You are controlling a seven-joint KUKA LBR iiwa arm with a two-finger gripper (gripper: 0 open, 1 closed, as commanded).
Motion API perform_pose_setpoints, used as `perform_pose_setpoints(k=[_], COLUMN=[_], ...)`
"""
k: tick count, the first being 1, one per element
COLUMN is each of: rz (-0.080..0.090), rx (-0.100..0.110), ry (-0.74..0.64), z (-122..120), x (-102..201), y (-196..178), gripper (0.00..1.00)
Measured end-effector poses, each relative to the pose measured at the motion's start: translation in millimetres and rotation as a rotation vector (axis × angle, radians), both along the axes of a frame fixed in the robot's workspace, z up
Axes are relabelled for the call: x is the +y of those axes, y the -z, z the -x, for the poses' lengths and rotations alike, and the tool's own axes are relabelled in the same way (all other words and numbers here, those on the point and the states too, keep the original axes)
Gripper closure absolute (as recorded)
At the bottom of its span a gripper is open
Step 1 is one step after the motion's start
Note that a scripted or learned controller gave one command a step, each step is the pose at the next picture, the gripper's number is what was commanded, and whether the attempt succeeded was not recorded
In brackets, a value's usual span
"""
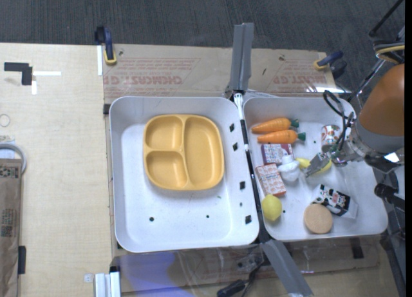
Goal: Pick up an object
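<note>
My gripper (317,165) reaches in from the right and hangs low over the middle of the right bin (370,225), tilted down and to the left. A small yellow object (326,165) lies right at its tip; I cannot tell whether they touch. Just left of it are a white lump (289,168) and a small yellow piece (304,162). Two carrots (273,125) (278,137) lie at the back left of this bin. Two red-and-white packets (275,153) (270,180), a lemon (271,207), a round brown disc (318,219), a black-and-white pouch (335,200) and a small can (330,135) are spread around.
The left bin (129,180) holds a yellow divided plate (183,152). A grey divider bar (242,57) runs between the bins at the back. The arm's orange band (386,102) sits over the right bin's far right edge.
</note>
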State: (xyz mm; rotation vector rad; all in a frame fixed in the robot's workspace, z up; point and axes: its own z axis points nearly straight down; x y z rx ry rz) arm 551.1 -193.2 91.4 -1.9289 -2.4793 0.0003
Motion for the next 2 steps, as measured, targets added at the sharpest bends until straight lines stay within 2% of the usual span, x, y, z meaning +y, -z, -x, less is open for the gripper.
perform_pose_setpoints(k=[1,2], rz=[0.000,0.016], rx=[-0.001,-0.027], ry=[-0.188,-0.185], z=[4.0,-19.5], x=[31.8,-6.8], y=[-111.3,-26.8], gripper=[0.00,0.00])
